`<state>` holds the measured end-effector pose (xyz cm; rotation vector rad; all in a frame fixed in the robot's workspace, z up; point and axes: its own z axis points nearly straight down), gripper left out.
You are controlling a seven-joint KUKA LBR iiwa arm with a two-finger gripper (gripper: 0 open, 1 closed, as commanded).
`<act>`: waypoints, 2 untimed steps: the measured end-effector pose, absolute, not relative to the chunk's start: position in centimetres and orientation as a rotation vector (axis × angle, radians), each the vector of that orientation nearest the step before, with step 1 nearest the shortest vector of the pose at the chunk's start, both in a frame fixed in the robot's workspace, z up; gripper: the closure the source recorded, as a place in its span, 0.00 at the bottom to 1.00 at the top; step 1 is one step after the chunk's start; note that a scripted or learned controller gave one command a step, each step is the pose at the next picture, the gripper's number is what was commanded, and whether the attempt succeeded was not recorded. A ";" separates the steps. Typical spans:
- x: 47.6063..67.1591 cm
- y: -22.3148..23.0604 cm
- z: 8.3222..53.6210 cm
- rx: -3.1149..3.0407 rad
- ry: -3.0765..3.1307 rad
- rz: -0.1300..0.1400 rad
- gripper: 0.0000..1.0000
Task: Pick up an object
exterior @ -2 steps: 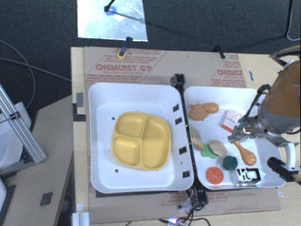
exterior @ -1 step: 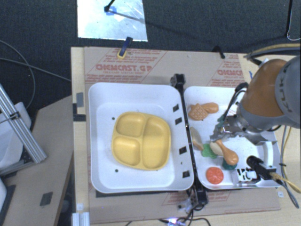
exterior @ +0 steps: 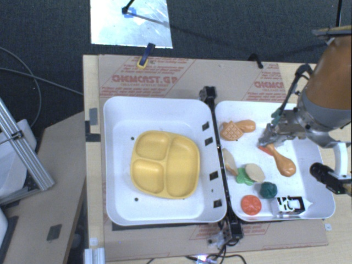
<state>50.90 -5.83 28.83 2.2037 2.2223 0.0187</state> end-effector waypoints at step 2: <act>50.5 -1.6 25.9 2.227 2.219 -0.004 1.00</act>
